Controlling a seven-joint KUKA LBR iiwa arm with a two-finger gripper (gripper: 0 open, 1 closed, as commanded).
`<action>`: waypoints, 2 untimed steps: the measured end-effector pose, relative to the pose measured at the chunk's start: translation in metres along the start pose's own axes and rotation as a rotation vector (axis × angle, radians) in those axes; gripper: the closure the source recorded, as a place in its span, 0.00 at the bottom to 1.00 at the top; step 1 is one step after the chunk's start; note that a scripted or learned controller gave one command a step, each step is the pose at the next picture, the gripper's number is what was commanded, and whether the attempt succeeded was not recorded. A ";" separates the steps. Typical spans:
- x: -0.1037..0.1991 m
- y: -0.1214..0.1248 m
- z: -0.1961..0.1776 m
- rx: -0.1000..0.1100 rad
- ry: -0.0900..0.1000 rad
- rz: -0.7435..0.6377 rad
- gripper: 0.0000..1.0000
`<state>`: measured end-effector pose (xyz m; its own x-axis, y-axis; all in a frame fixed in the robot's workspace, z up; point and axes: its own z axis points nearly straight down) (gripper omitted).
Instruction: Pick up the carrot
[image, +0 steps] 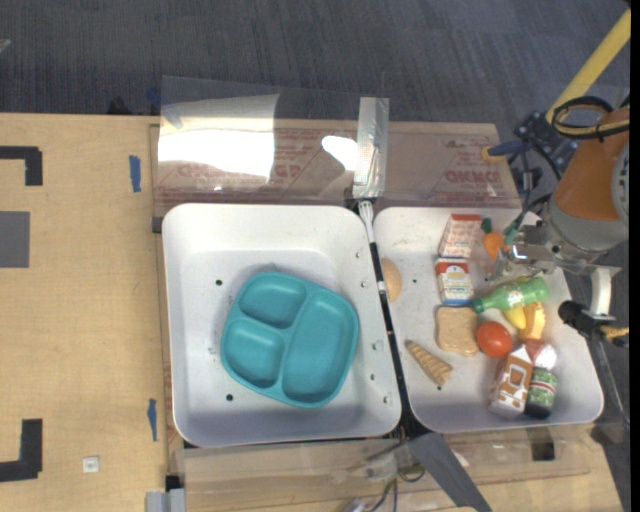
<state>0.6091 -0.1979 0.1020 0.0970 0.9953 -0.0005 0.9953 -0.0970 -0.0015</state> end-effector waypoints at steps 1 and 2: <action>0.042 -0.031 -0.076 -0.005 0.002 0.252 1.00; -0.006 -0.010 0.003 -0.004 0.001 0.036 1.00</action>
<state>0.5989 -0.2027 0.0989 0.1326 0.9912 0.0000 0.9912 -0.1326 0.0029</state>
